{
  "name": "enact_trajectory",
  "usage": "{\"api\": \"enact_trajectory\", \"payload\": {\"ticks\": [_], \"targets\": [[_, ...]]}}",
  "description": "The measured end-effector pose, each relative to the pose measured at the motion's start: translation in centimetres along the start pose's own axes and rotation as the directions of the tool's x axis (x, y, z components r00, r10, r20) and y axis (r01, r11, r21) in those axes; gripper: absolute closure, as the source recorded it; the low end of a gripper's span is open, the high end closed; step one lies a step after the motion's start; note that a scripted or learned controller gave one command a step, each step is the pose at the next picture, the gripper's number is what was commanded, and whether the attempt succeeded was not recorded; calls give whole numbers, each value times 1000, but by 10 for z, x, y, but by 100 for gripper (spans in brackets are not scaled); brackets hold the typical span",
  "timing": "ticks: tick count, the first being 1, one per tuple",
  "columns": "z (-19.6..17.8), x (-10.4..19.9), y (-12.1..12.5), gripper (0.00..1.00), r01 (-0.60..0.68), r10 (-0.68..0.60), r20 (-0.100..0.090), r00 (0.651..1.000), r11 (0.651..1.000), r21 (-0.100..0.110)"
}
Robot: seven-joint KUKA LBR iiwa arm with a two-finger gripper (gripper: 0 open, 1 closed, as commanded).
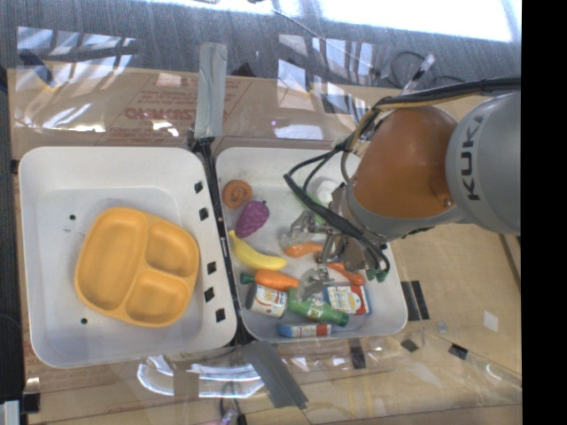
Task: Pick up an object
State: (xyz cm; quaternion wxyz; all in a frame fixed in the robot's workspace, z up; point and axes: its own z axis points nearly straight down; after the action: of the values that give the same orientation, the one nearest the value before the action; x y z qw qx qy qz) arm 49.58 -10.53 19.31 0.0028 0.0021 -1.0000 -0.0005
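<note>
Brown cardboard covered with glossy plastic sheeting lines the bench, and two shallow white bins sit on it side by side, joined by a dark seam with strips of grey tape (pixel 211 87) at the far and near ends. Taking the banana (pixel 255 255) as the landmark: it lies in the right bin (pixel 266 159), close to that bin's left wall. Just beyond it, toward the far wall, rests a purple bunch of grapes (pixel 252 218), and beyond that again a small round brown pastry (pixel 236 193). Nearer the camera than the banana lies an orange carrot (pixel 275 280), with a small jar (pixel 268 301) and a green bottle (pixel 317 309) below it, and a slim tube (pixel 306 330) against the near wall. Right of the banana an orange piece (pixel 304 250) lies on the floor of the bin, and past that sits a small carton (pixel 348 299) under the arm. Left of the banana, across the seam, the left bin (pixel 53 175) holds one thing, a yellow divided plate (pixel 135 266) with three compartments, lying flat. The grey arm with its orange band hangs over the right bin's right half, and the gripper (pixel 326 253) is low among the objects right of the banana; whether it is spread or closed cannot be made out, and nothing is seen clamped in it.
</note>
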Motion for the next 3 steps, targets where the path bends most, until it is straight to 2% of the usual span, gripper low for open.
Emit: {"api": "enact_trajectory", "payload": {"ticks": [1, 2, 3], "targets": [[83, -48, 2, 0, 102, -102, -5, 995, 995, -2], [52, -71, -73, 0, 7, -7, 3, 1000, 1000, 1], [84, -89, -5, 0, 19, -19, 5, 1000, 1000, 0]]}}
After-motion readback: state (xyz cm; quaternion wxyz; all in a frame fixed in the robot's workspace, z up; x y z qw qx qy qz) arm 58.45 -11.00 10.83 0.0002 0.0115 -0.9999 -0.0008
